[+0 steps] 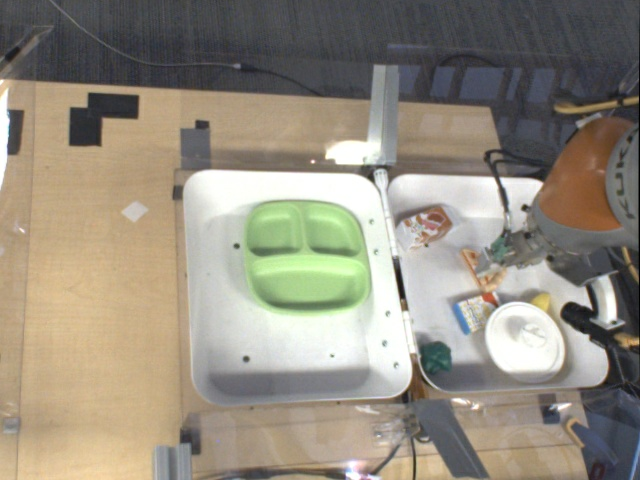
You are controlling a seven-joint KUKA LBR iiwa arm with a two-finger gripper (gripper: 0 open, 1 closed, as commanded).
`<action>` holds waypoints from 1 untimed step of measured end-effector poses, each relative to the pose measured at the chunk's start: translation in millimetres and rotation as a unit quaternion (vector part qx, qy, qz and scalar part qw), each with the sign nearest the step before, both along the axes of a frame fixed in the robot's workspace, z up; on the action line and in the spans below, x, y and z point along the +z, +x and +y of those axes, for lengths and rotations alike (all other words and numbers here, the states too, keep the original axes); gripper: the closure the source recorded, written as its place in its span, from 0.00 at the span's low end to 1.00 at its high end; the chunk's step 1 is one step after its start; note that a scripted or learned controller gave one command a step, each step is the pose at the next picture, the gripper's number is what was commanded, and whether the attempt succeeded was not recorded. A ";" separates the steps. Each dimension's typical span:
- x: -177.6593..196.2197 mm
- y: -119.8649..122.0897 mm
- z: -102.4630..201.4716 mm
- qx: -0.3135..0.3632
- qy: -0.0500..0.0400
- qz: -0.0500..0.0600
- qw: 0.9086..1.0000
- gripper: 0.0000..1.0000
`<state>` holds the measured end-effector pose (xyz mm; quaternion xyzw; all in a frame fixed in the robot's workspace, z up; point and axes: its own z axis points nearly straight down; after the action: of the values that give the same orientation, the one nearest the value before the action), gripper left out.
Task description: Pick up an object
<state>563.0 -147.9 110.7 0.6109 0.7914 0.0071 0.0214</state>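
The right bin (440, 193) holds several small objects. A brown, white and red packet (425, 226) lies near its back left. An orange piece (471, 260) sits mid-bin, with a small red-orange item (487, 293) just below it. My gripper (499, 254) hangs low over the bin, right beside the orange piece, and the grey arm with its orange band (590, 183) comes in from the right. A blue and white box (467, 314), a white round bowl (525, 340), a yellow item (541, 301) and a dark green object (435, 356) lie toward the front.
The left bin (215, 358) bears a green divided plate (305, 255). A metal post (384, 118) stands behind the wall between the bins. Cables run behind the right bin.
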 end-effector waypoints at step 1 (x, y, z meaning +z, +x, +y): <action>-0.1 -0.1 0.0 0.000 0.000 0.000 1.000 0.00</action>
<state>562.9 -147.9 110.6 0.6109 0.7914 0.0070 0.0212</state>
